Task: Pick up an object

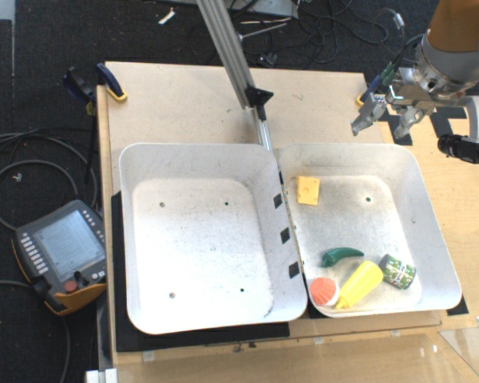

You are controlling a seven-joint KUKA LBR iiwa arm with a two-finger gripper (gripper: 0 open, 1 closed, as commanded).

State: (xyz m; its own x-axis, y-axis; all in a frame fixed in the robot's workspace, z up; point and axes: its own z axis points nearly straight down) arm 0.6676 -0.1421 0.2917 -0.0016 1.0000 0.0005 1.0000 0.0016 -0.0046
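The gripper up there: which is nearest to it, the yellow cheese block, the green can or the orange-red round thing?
From the gripper:
1. Yellow cheese block, near the right bin's far edge.
2. Green can, near its front right corner.
3. Orange-red round object, at its front left corner.

Bright even overhead light, soft shadows, sharp focus, slight glare bottom right.

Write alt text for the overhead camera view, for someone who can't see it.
The gripper hangs open above the bench, past the far rim of the right bin, holding nothing. That bin holds a yellow cheese block near its far left and, along the near edge, a green pepper, a yellow bottle, a red shell and a green can.
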